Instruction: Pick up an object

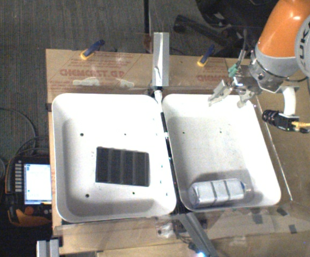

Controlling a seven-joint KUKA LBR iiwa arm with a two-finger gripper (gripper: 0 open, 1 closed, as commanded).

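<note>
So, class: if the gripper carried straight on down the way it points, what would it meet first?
Most likely the bare floor of the right bin near its far edge. The gripper hangs above that spot, fingers spread and holding nothing. The grey pack lies well off that line, though depth is uncertain.

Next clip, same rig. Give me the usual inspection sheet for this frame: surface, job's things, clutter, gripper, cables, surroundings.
Surface: two white bins, left bin and right bin, on a brown board.
Job's things: dark ribbed block lying flat in the left bin; grey segmented pack at the near edge of the right bin.
Clutter: nothing seen.
Gripper: gripper open, above the right bin's far edge, holding nothing.
Cables: black cable on the floor at left.
Surroundings: blue-yellow clamps on the board; handheld pendant at left.
</note>
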